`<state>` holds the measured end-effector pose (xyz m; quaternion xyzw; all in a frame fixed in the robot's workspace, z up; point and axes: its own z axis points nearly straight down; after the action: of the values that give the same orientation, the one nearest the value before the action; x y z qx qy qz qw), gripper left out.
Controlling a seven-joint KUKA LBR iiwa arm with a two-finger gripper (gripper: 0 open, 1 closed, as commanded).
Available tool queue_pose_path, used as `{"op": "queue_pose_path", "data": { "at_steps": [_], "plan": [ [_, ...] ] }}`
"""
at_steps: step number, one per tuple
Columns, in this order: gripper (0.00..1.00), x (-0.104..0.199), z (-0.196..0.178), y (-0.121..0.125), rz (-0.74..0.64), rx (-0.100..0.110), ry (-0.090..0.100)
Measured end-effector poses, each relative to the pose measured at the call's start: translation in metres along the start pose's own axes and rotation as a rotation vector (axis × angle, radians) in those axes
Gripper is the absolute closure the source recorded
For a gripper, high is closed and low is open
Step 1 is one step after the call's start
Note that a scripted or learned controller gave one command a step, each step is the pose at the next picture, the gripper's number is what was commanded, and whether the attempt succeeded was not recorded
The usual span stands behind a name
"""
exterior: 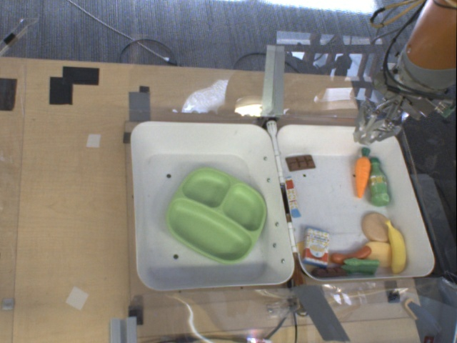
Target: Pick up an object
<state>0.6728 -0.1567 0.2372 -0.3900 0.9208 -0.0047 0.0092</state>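
The gripper (377, 126) hangs over the far right corner of the right bin (325, 181), just above the carrot (362, 176) and the green bottle (378, 183) lying side by side along that bin's right side. From here I cannot tell how the gripper is set, and nothing appears caught in it. More toys crowd the near right corner: a banana (397, 246), a tan egg-shaped piece (374, 226), a small carton (316, 246). The left bin (150, 156) carries a green divided plate (216, 214). My worry is the carrot and bottle touching: a descent between them could nudge both aside, or clip the bin wall so close by.
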Motion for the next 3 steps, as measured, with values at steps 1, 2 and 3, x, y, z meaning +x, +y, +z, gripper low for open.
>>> {"op": "queue_pose_path", "data": {
  "at_steps": [1,2,3],
  "plan": [
    [1.0,-0.042,-0.011,0.042,0.012,-0.009,0.003],
    [1.0,-0.045,0.005,0.106,0.003,-0.013,0.005],
    [1.0,-0.046,-0.076,0.049,0.107,-0.003,0.001]
  ]
}}
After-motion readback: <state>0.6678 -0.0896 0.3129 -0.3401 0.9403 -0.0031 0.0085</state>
